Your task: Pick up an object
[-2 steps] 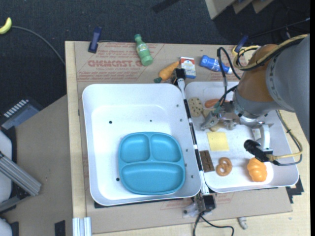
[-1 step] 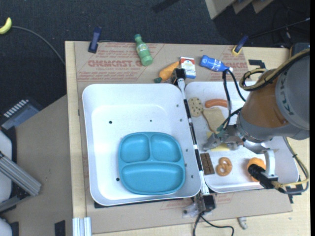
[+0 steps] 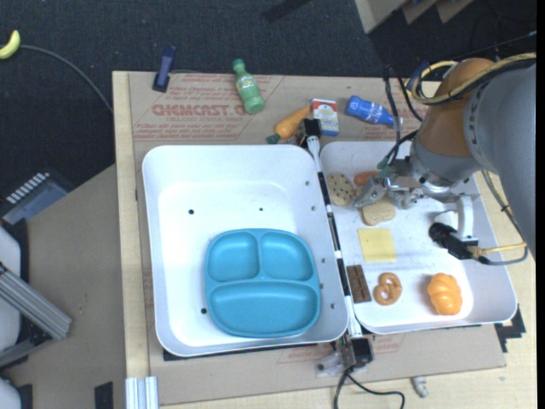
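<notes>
Camera view: gripper (image 3: 377, 192) seen over a pale rounded bread-like piece (image 3: 378, 214); finger state cannot be told. Smooth blue three-compartment plate (image 3: 261, 281) noted.

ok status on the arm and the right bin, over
Gripper low in right bin, nothing visibly held. Tan piece just below it. Cheese slice, pretzel nearby.

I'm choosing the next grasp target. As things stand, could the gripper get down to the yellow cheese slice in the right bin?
Probably yes: the cheese slice lies flat and apart from its neighbours, just below the gripper, with nothing on it.
</notes>
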Available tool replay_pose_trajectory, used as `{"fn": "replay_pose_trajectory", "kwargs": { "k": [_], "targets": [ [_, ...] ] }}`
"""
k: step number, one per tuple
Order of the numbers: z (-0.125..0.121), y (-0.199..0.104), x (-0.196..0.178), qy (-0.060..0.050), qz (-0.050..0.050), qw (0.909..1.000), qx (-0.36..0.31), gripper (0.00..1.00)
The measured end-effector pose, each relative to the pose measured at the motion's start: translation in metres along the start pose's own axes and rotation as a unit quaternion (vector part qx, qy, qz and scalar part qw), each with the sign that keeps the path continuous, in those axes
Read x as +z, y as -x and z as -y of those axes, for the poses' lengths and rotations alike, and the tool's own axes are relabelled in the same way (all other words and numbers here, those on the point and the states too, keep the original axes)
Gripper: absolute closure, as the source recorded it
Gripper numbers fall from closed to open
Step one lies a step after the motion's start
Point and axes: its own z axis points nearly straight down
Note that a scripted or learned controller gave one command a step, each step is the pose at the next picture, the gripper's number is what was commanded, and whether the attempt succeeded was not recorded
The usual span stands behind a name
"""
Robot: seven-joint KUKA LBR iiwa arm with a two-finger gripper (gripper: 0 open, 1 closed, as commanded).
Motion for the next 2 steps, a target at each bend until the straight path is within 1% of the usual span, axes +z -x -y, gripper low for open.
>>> {"fn": "replay_pose_trajectory", "kwargs": {
  "k": [1, 2],
  "targets": [
    [-0.001, 0.0, -0.01, 0.001, 0.001, 1.0, 0.0, 1.0],
    [0.072, -0.079, -0.1, -0.001, -0.002, 1.0, 0.0, 1.0]
  ]
}}
